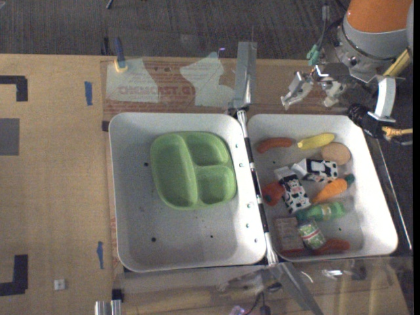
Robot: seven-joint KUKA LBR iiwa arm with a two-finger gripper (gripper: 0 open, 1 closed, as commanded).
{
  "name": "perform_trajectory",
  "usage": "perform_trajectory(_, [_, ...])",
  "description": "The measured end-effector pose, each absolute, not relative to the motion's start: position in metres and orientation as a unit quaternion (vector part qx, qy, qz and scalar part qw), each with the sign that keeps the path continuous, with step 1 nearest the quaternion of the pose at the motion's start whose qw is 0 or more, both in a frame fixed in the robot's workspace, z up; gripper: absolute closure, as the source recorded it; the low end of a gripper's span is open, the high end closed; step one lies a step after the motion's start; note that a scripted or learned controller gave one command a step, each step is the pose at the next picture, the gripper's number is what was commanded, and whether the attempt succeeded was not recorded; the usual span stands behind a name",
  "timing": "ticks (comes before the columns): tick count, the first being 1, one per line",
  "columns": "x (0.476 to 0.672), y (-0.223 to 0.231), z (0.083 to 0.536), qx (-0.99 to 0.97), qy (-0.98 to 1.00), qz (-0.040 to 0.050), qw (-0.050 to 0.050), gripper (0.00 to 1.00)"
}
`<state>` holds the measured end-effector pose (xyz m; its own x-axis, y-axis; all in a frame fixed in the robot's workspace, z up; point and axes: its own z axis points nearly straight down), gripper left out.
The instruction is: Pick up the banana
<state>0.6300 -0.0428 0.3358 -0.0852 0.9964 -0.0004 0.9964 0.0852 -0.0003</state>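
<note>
The yellow banana (316, 140) lies near the far wall of the right bin (379, 195), between a reddish sausage (275, 144) and a tan rounded piece (336, 153). My gripper (312, 92) hangs above the bench just beyond that bin's far rim, up and slightly left of the banana. Its two fingers are spread apart and open, with nothing between them. The grey arm with its orange band (379, 5) comes in from the upper right.
The right bin also holds two cow-patterned cartons (294, 193), a carrot (330, 189), a green bottle (325, 210), a second bottle (310, 233) and a brown packet (287, 228). A green divided plate (193, 169) sits in the left bin (131, 228).
</note>
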Motion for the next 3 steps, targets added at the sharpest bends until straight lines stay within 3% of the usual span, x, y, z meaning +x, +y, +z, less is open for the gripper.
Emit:
perform_trajectory(1, [0.634, -0.057, 0.193, 0.685, 0.729, -0.0006, 0.0, 0.0])
perform_trajectory(2, [0.628, -0.137, 0.086, 0.739, 0.674, 0.001, 0.001, 0.0])
perform_trajectory(3, [0.629, -0.137, 0.098, 0.74, 0.673, 0.0026, 0.002, 1.0])
